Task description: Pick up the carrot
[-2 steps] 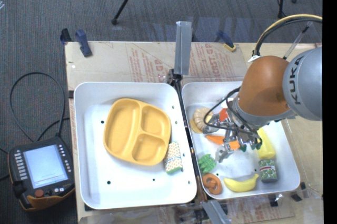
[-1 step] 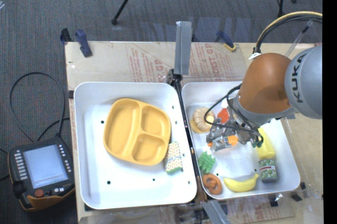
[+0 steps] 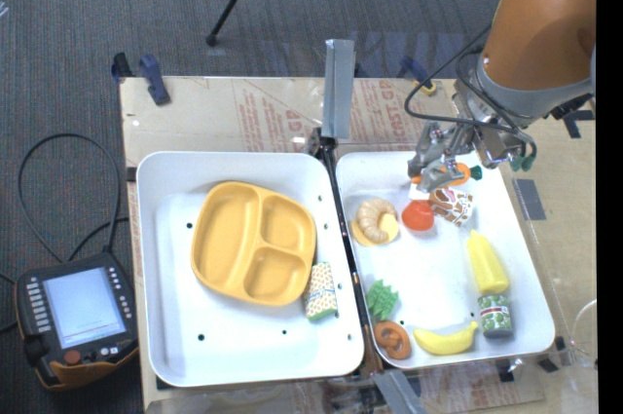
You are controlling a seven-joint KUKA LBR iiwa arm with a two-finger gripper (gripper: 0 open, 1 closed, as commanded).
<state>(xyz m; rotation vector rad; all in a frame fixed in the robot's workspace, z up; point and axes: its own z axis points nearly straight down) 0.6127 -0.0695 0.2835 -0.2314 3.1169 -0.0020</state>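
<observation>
Over the right white bin [image 3: 526,256], the grey two-finger gripper [image 3: 440,167] closes its fingers on the small orange carrot [image 3: 450,173] near the bin's far edge, just above a red tomato [image 3: 419,215] and a tan croissant [image 3: 376,219].

One fixed camera hangs high above the desk [image 3: 234,105], looking down at a slant. Both white bins fill the lower middle of the frame, dark carpet spans the top, and the arm [image 3: 540,18] enters upper right.
</observation>
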